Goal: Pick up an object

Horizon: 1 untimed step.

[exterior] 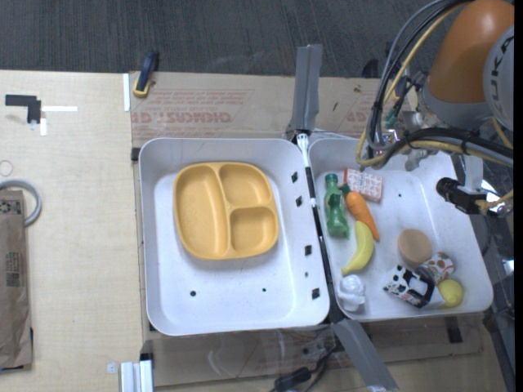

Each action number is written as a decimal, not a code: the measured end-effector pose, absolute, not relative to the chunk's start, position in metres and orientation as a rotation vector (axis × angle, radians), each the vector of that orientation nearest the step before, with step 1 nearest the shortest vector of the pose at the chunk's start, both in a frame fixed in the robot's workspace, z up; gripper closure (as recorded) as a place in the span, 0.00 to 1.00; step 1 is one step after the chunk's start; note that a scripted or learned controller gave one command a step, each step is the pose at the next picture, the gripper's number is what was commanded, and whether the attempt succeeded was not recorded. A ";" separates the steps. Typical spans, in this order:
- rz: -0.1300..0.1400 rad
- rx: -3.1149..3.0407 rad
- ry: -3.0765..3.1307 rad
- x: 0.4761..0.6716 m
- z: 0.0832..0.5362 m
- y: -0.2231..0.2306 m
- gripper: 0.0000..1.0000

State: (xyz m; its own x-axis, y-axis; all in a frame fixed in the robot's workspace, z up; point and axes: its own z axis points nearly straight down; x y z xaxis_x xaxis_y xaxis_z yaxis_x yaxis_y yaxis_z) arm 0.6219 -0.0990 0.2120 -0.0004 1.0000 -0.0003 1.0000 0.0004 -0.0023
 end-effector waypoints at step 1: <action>0.003 -2.064 -2.368 0.591 0.136 -0.112 0.00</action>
